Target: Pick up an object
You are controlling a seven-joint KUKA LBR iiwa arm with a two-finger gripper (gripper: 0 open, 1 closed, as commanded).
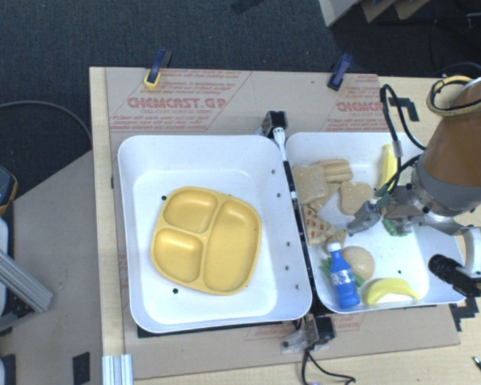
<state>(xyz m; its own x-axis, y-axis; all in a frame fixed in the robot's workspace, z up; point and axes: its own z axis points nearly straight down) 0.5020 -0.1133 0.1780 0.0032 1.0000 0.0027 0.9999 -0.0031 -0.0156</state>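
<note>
Left bin [136,215] holds yellow divided plate [206,240].

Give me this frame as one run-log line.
arm: over right bin | gripper: low among food items, grasp unclear | blue bottle: lying in bin | yellow tray: left bin

Two shallow white bins sit side by side on a cardboard-covered bench [224,95]. The left bin [136,159] holds a yellow three-compartment plastic tray [207,239]. The right bin [305,147] holds tan bread-like pieces [325,175], a blue plastic bottle with a white cap [343,277], a round beige object [357,260] touching it, and a yellow banana [393,291] near the front wall. The grey arm's gripper [369,217] hangs over this bin.
</note>
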